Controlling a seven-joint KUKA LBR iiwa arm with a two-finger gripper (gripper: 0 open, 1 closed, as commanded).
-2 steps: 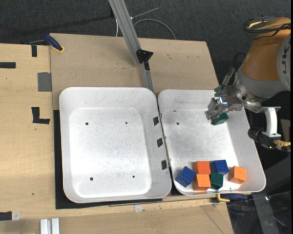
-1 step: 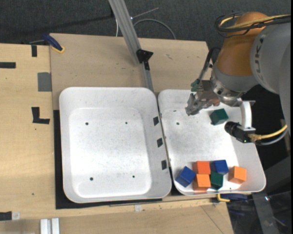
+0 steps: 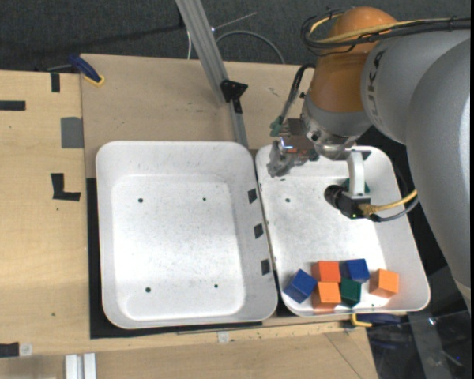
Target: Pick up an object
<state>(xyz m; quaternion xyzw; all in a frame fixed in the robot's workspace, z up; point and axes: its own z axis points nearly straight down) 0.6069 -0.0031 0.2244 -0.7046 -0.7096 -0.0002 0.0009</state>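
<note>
While the arm [image 3: 411, 77] reaches in from the right, its gripper [image 3: 283, 158] sits over the far left corner of the right bin [image 3: 316, 212], close to that bin's rim. No block is between its fingers; how far they are parted cannot be told, as the wrist hardware crowds that spot. The orange band [image 3: 344, 54] above the wrist is plainly visible, with black cables looped over it.

All candidate objects lie clustered at the near edge of the right bin, well apart from the gripper. Blue block [image 3: 300, 284] at the left of the cluster, tilted. Beside it two orange blocks, one behind [image 3: 329, 271] and one in front [image 3: 328, 293], touching. Further right, a second blue block [image 3: 355, 270] with a dark green block [image 3: 350, 291] just in front of it. A third orange block [image 3: 385, 282] lies at the right end, slightly apart.

The left bin [image 3: 178, 235] adjoins the right bin. A grey metal bar [image 3: 209, 50] slants across the bench [image 3: 31, 235] behind the bins.
</note>
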